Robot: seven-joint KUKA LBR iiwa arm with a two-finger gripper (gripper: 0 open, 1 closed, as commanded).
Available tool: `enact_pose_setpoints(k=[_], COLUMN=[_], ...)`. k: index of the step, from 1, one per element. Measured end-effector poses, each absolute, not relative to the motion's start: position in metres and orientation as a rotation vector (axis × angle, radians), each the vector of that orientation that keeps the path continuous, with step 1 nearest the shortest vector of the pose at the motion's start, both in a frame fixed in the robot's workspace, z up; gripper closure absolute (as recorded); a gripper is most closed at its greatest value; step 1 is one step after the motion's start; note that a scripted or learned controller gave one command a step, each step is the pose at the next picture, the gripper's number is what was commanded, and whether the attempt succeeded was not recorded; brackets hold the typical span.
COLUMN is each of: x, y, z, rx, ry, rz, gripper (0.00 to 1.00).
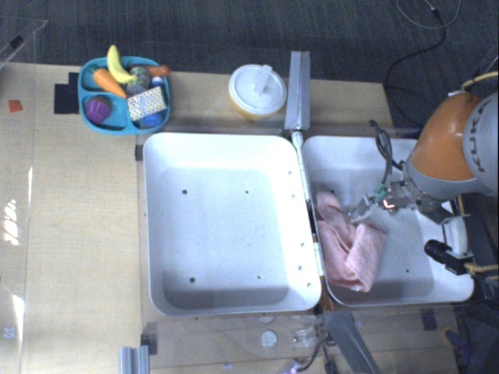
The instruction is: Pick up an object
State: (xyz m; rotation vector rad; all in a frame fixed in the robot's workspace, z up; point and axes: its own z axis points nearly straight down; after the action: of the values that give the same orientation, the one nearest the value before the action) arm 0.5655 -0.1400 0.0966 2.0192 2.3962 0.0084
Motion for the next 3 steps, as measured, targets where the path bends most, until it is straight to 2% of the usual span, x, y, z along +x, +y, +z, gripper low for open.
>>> enact_pose_setpoints(k=[1,2,3], x=[0.509,0.494,0.498], y=[-0.125,-0.092,-0.092], z=[0.091,0.091,0.104], rx=[1.958,1.897,1.89], ry=[2.437,2.479,2.471], rz=[0.015,0.017,0.026], gripper=[0.0,0.0,1.0])
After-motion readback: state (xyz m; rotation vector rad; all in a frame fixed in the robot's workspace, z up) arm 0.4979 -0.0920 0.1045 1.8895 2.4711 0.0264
